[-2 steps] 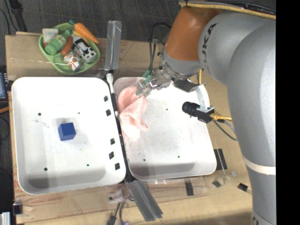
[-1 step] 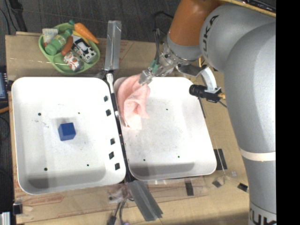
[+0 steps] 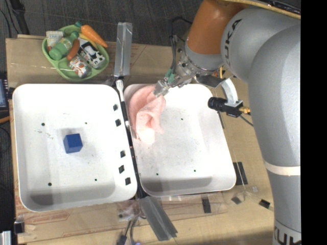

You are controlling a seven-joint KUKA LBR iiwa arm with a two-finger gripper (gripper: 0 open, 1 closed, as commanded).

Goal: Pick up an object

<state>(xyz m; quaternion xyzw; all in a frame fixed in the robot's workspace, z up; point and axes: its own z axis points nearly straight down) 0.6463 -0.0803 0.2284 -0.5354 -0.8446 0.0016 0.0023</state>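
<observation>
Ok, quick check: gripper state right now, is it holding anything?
Gripper: shut on the pink cloth, pinching its upper corner at the far edge of the right bin.

A tan wooden bench top [image 3: 153,52] is being lit evenly from above. Dark grey carpeted floor [image 3: 127,4] is being seen beyond its far edge.

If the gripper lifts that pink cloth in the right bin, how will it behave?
The pink cloth lies bunched in soft folds against the right bin's left wall, so it will probably drape and hang limp. It looks thin, so likely light. A pinch by the gripper may catch just one layer and unfold it.
</observation>
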